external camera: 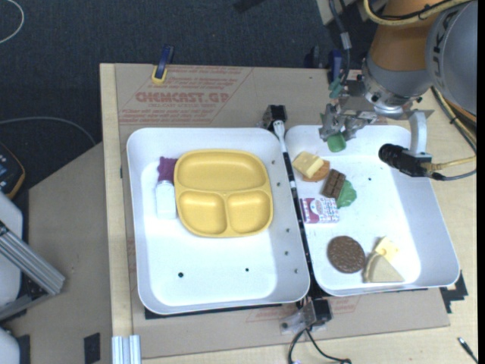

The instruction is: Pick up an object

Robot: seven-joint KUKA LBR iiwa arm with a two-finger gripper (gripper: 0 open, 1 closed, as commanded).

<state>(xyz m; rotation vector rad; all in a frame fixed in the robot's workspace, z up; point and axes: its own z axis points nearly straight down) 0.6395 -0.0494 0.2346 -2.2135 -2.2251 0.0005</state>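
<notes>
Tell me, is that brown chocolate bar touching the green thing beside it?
Touching. The camera view shows the chocolate bar overlapping the green object, no gap between them.

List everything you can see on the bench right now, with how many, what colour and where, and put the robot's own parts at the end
Bins: two, white, side by side on the bench.
Divided plate: one, yellow, left bin.
Bottle: one, white with purple end, left bin, beside the plate.
Bread piece: one, tan, right bin, upper left.
Brown block: one, right bin, next to a green item.
Packet: one, pink and white, right bin, left edge.
Round cookie: one, dark brown, right bin, near edge.
Wedges: pale yellow, count unclear, right of the cookie.
Clamp: one, blue and yellow, on the cardboard.
Gripper: one, grey, over the right bin's far corner, a small green object at its tip.
Arm: one, grey and orange, upper right.
</notes>
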